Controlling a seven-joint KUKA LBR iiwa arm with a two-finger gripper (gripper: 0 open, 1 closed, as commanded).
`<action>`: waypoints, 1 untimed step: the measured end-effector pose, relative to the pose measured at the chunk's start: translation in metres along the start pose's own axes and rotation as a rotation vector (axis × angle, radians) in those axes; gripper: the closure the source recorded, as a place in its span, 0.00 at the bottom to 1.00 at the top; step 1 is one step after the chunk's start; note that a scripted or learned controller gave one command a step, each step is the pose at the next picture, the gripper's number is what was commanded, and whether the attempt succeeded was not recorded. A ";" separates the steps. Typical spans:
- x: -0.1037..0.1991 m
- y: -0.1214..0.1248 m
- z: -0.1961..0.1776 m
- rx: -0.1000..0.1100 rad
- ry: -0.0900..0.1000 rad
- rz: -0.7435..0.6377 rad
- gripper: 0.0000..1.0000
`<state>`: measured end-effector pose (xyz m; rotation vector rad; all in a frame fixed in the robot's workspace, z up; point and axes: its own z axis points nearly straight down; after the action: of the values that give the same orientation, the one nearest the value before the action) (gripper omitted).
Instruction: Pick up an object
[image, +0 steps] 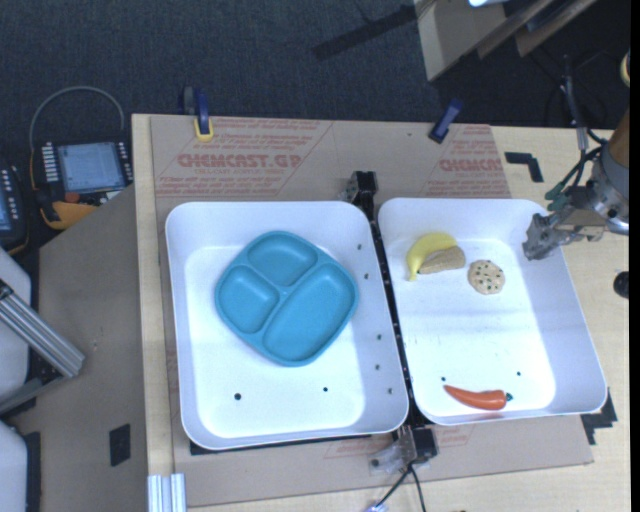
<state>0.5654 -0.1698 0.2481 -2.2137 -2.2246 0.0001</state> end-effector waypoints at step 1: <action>0.046 -0.002 0.011 0.000 -0.001 0.002 1.00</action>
<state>0.5634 -0.1236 0.2371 -2.2158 -2.2234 0.0012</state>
